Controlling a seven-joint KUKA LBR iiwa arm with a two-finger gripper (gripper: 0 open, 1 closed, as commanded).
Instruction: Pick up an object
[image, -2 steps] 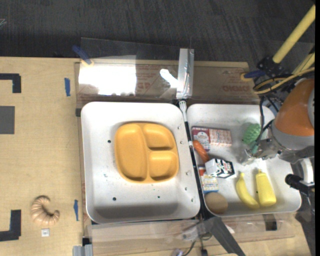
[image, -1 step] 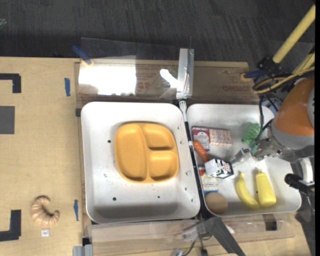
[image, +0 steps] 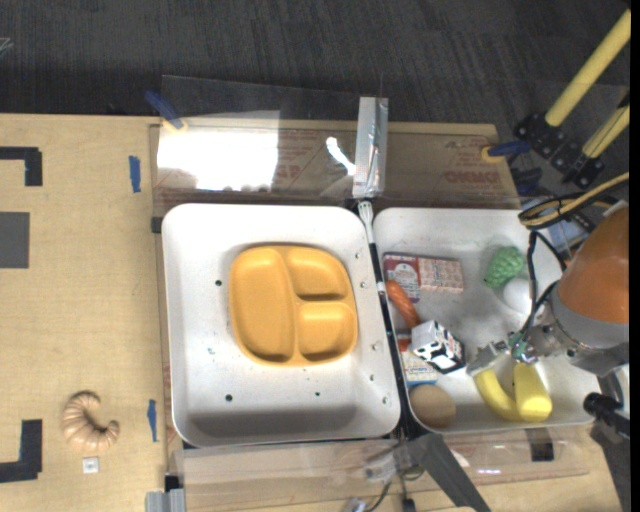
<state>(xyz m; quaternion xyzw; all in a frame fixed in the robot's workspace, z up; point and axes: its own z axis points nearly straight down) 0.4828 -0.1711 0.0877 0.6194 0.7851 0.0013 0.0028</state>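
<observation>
The right bin (image: 470, 225) holds several objects. There is a red and white carton (image: 425, 273), a green leafy toy (image: 506, 266), a white ball (image: 516, 294), an orange carrot (image: 402, 302), a black-and-white patterned cube (image: 436, 347), a brown round potato (image: 432, 404) and a yellow banana (image: 514, 392). My gripper (image: 510, 350) hangs low at the right side of this bin, just above the banana's upper end and to the right of the patterned cube. The grey wrist and orange band (image: 603, 275) hide the bin's right edge.
The left bin (image: 190, 300) holds a yellow divided plate (image: 293, 303). A croissant toy (image: 90, 421) lies on the bench at lower left. A clear plastic sheet and a metal bracket (image: 369, 145) stand behind the bins. Yellow bars and cables sit at upper right.
</observation>
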